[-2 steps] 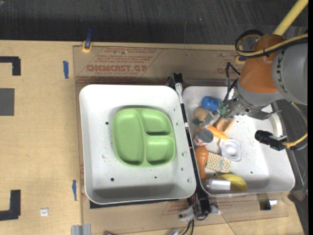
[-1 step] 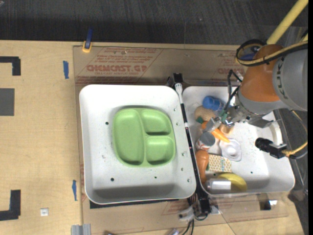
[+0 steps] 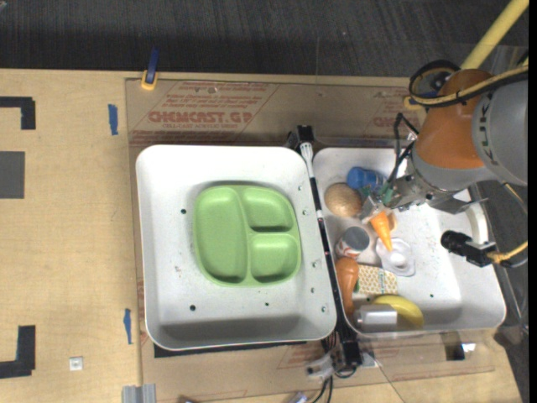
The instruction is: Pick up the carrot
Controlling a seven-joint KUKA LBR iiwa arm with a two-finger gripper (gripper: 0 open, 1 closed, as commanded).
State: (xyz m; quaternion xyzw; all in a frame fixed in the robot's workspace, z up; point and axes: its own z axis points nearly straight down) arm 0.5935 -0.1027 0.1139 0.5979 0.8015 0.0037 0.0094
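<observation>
Arm (image 3: 457,133) hides end effector (image 3: 394,198) above carrot (image 3: 383,227).

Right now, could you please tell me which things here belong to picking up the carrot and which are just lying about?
For the job:
carrot
gripper
right bin

Lying about:
green divided plate
left bin
potato
blue toy
banana

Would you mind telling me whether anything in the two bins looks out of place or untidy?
Nothing looks spilled or broken. The right bin is simply crowded: the carrot, a potato, a banana and other small items lie jumbled along its left side. The green divided plate sits alone in the left bin.
</observation>
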